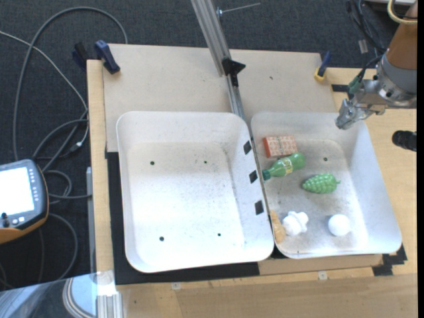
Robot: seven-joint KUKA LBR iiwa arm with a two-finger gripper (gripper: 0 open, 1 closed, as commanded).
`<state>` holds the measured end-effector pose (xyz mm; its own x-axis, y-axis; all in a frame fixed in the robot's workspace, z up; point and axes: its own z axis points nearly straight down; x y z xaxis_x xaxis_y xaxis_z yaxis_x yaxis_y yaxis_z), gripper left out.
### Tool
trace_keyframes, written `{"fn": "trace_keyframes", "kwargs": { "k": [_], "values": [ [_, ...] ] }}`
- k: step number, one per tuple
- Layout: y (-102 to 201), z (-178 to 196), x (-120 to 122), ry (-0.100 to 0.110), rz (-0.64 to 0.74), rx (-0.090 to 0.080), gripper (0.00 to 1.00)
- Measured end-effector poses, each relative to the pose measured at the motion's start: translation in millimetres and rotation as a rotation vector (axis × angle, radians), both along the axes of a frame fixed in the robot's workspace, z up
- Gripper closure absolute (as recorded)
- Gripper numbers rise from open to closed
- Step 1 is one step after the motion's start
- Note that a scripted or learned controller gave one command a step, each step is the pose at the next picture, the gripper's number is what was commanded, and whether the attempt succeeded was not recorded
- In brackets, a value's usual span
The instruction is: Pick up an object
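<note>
Objects lie down-left of the tool

Objects for the pick all sit in the right bin (377,197): an orange-brown block (279,145) nearest the far wall, a green bottle (284,166) just below it, a green bumpy piece (320,183) toward the middle, and two white pieces, a knobbly one (295,222) and a ball (339,225), near the front edge. The left bin (179,184) carries nothing to grasp.

The tool (347,116) hovers over the far right corner of the right bin, above the rim, with nothing between its fingers; whether they are spread or closed I cannot tell at this size.

Every candidate lies toward the camera and to the view's left of the tool. The block is the closest, the bumpy green piece next. The bottle's long axis runs roughly left to right with a slight tilt, cap end toward the divider between the bins, so a grasp would likely need to close across that axis. My judgement is that the reach is just beginning
</note>
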<state>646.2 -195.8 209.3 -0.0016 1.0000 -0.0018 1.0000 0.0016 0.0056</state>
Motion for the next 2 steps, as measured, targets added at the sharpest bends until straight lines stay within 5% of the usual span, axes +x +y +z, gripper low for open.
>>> {"fn": "trace_keyframes", "kwargs": {
  "k": [2],
  "values": [
    [104.9,4.6,-19.3,0.008,0.005,0.006,1.0]
  ]
}}
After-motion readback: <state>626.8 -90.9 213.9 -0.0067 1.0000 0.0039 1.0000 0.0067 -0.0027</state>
